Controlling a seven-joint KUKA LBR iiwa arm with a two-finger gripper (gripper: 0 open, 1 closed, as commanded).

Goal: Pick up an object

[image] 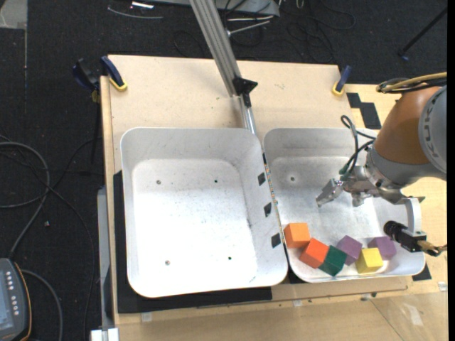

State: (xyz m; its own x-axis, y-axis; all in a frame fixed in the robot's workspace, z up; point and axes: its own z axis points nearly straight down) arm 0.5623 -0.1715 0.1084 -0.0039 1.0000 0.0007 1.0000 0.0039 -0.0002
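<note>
Several small blocks lie along the near edge of the right bin (298,155): an orange block (297,233), a red-orange block (314,251), a green block (333,261), a purple block (349,247), a yellow block (370,259) and another purple block (384,246). My gripper (343,192) hangs over the middle of the right bin, above and behind the blocks, with its fingers spread apart and nothing between them. The grey and orange arm (409,137) comes in from the right.
The left bin (142,155) sits beside the right one, their rims meeting in the middle. A metal pole (217,41) slants down from the top to the bins' far junction. Clamps sit at the bench's far corners.
</note>
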